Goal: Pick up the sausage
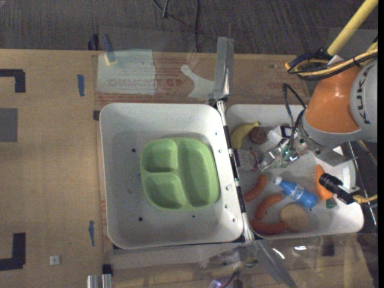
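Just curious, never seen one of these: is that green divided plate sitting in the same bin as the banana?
No, the green plate lies in the left bin, while the banana lies in the right bin.

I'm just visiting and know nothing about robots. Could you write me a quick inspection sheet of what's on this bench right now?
Surface: wooden bench bearing two white bins, left bin and right bin.
Job's things: sausages in the right bin's near left part.
Clutter: green divided tray in the left bin; banana, blue bottle, potato in the right bin.
Grippers: gripper low over the right bin; jaws unclear.
Cables: black and yellow cables by the arm.
Surroundings: dark carpet.
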Controlling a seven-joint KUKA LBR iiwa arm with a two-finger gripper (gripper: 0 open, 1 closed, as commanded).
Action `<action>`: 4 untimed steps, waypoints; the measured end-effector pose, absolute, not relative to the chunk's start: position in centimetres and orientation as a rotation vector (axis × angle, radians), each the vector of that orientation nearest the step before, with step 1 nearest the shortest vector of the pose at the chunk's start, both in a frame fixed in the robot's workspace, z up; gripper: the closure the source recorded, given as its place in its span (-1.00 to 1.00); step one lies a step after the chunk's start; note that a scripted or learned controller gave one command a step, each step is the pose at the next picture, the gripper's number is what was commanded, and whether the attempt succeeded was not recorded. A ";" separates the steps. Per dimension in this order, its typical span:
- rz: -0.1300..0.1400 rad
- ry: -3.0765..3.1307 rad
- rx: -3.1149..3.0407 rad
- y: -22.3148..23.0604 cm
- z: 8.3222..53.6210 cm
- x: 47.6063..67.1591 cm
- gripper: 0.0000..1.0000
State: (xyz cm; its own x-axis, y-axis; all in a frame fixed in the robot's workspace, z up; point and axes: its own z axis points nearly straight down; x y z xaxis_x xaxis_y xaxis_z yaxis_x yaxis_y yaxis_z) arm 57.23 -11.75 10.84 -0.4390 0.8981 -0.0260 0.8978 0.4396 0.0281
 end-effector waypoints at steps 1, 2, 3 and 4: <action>0.015 2.634 1.643 -11.8 10.9 57.2 -1.00; 0.012 2.840 1.258 -11.9 9.6 52.9 -1.00; 0.004 3.006 0.782 -10.5 9.5 49.0 -1.00; 0.008 2.995 0.790 -10.7 10.6 49.2 1.00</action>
State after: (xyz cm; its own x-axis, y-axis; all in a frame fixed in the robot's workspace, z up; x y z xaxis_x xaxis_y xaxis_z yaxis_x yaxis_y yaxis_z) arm 49.15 -10.74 10.60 -0.8691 0.4929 -0.0409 0.4927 0.8700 0.0163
